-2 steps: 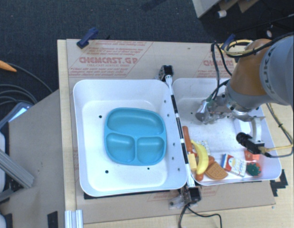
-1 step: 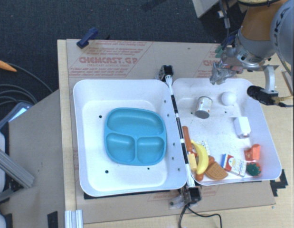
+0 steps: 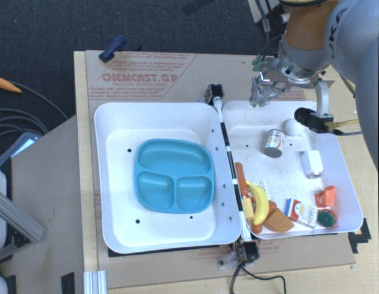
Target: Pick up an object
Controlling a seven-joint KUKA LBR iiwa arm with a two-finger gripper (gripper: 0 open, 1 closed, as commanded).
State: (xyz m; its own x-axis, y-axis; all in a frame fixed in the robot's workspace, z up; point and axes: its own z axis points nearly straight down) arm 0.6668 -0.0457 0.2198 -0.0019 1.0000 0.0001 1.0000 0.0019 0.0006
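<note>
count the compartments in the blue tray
3: one long compartment across the far side of the tray, and two smaller ones on the near side, left and right. The tray lies in the left bin.

The arm (image 3: 354,23) is thick and rounded, with a smooth grey shell and a broad orange band (image 3: 311,17) above the wrist. Below the band sits a grey ring-shaped flange, then a cluster of silvery metal parts that make up the gripper (image 3: 261,97). Black cables loop beside the wrist, and a small green fitting shows at the flange's edge
</note>
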